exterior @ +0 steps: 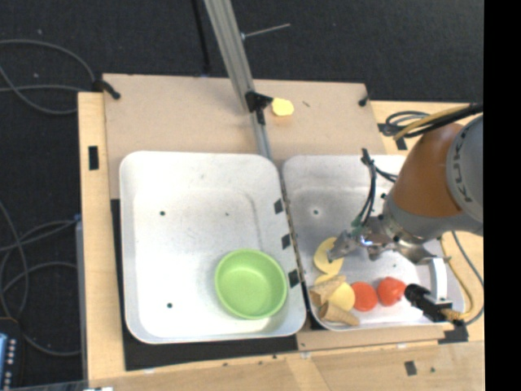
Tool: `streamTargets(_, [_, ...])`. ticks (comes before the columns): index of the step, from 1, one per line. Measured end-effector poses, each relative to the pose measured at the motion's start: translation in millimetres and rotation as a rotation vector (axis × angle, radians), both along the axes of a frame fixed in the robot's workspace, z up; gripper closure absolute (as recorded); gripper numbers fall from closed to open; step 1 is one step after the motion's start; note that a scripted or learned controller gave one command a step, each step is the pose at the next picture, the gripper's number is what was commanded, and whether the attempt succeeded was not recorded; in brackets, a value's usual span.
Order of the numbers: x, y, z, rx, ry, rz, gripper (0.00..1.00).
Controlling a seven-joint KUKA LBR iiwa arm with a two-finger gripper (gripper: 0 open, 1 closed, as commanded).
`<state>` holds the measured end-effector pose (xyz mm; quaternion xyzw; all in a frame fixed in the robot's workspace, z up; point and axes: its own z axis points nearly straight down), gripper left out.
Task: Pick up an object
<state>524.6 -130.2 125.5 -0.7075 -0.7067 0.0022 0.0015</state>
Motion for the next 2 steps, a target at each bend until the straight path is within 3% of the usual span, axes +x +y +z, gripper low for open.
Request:
streamTargets(1, [3, 0, 14, 0.003, -0.008, -0.004, 1.00])
streamTargets(2, [12, 5, 72, 0.000, -0.013, 0.006, 1.00])
